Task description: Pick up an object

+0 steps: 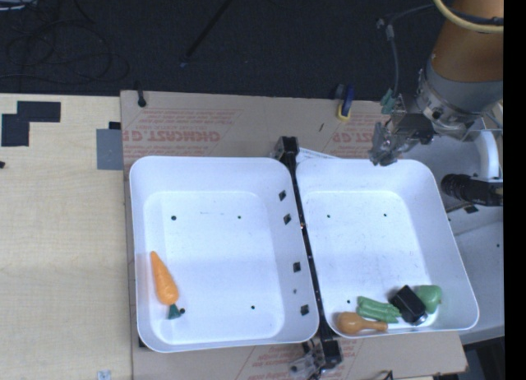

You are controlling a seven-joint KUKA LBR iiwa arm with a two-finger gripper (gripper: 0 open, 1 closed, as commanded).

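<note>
White bins sit side by side on cardboard: left bin [209, 174], right bin [370, 177]. Grey arm [464, 49] with the orange band hangs over the right bin's far right corner; gripper [386, 150] sits just above the rim, nothing seen between its fingers, opening can't be told. Carrot [163, 279] lies in the left bin near its left wall. Right bin's near right corner holds a green pod [379, 309], an orange gourd [358, 323], a black block [408, 303] and a green lump [430, 295], clustered.
</note>
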